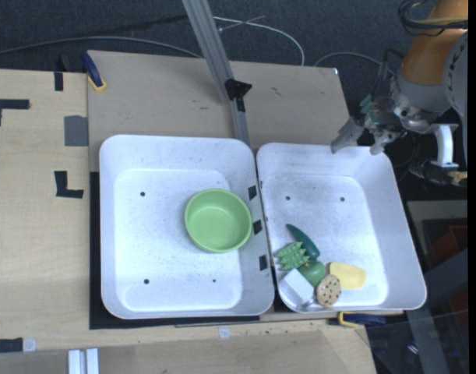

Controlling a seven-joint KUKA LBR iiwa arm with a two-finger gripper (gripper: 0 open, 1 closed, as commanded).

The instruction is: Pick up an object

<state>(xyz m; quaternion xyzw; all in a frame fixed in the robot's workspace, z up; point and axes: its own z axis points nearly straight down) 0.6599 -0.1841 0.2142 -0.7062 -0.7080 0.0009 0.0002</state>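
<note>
Above right bin's (pixel 393 209) far rim, gripper (pixel 358 140) hangs spread, grasping nothing. Toys (pixel 315 269) cluster at near-left corner; bowl (pixel 217 220) sits alone in left bin (pixel 121 209), likely the easier target.

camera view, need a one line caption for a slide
Gripper open above the right bin's far rim; small toys cluster in its near corner, green bowl in the left bin.
</note>
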